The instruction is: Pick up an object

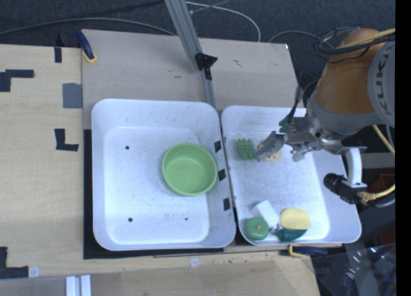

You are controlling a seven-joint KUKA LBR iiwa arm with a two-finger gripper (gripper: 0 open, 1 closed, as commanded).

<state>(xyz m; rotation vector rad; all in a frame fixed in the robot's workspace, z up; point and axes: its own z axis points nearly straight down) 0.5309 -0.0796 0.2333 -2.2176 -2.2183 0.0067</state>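
The gripper (pixel 268 149), whose grasp I cannot tell, hangs just right of the ridged green plastic piece (pixel 246 148).

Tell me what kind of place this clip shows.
Probably a robotics lab bench: a grey arm reaches over two white bins, loose cables lie on dark carpet, and black tape marks sit on the wooden top.

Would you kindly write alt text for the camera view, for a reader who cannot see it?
A grey and orange robot arm reaches from the right over the right white bin, its gripper beside a small green ridged object. The bin's near corner holds a green round object, a white block and a yellow object; the left white bin holds a green bowl.
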